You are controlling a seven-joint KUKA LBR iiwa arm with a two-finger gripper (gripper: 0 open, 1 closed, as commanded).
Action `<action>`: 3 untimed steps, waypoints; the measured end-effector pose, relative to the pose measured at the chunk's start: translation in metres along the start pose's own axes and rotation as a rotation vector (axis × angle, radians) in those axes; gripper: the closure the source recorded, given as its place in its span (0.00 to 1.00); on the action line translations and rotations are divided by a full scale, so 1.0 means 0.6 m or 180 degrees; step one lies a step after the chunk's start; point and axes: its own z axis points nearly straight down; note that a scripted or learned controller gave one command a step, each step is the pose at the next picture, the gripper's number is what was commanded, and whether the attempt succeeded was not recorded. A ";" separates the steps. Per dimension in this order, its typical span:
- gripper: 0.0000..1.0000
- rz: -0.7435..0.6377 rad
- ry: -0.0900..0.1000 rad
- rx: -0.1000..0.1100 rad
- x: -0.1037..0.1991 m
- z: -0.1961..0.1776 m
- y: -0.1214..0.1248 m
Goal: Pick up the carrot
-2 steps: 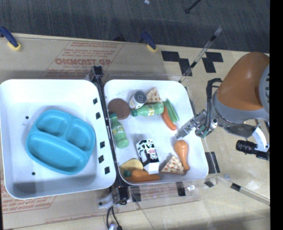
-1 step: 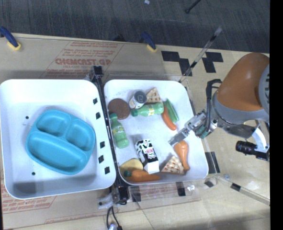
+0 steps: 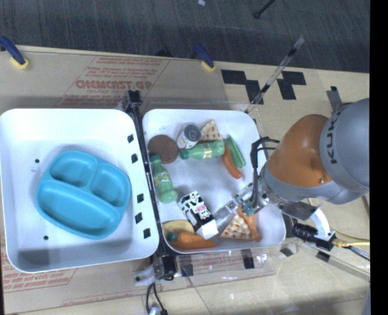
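Cardboard-topped bench [image 3: 115,77] holds two white bins under a grey-and-orange arm [image 3: 312,163].

Left bin [image 3: 23,176] carries a blue tray [image 3: 82,192]; right bin [image 3: 262,231] is crowded with toy food. Its gripper [image 3: 246,205] hangs low over a pizza slice [image 3: 236,228] near the front right corner; whether its fingers are spread cannot be told. One carrot [image 3: 232,165] lies by the right wall, long axis running back-left to front-right.
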 end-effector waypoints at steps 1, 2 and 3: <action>1.00 -0.0043 -0.0008 0.0002 -0.001 -0.019 0.002; 1.00 0.1179 0.0004 -0.0004 0.052 -0.165 0.071; 0.00 0.1185 0.0007 0.0004 0.051 -0.163 0.069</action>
